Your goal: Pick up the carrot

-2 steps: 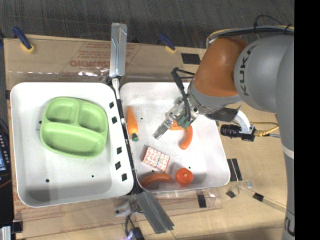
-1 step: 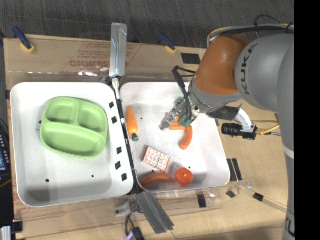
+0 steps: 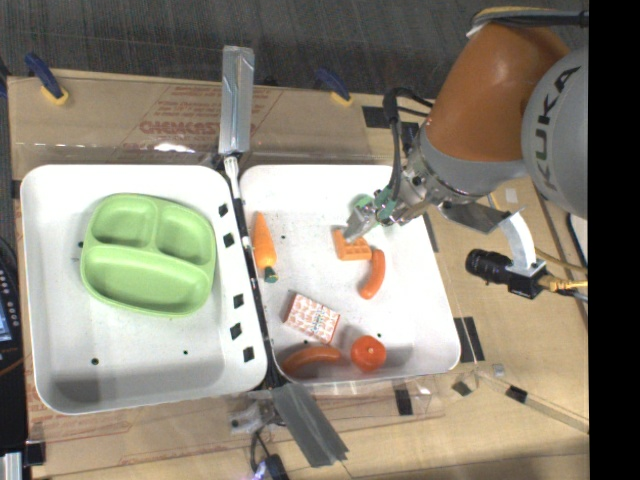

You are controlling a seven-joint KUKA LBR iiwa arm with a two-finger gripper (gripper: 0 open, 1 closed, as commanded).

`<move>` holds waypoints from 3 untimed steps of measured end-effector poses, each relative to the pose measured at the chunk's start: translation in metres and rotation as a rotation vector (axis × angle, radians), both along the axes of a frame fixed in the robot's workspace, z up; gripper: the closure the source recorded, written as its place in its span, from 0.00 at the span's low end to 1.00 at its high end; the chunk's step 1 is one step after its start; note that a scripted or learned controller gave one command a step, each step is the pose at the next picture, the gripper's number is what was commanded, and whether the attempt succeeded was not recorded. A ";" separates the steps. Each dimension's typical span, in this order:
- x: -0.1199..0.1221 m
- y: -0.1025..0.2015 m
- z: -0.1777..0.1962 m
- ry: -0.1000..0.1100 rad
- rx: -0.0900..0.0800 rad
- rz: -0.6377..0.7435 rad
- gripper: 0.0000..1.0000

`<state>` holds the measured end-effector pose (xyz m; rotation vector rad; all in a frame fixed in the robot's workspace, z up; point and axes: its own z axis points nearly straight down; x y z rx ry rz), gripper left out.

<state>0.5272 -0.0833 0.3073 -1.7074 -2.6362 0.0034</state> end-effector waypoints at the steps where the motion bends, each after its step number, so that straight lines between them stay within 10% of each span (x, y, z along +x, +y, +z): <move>1: 0.000 0.000 -0.001 0.001 0.000 0.000 0.00; 2: 0.011 0.020 -0.120 0.008 0.002 0.133 0.00; 3: 0.078 -0.039 -0.103 0.003 0.001 0.019 0.00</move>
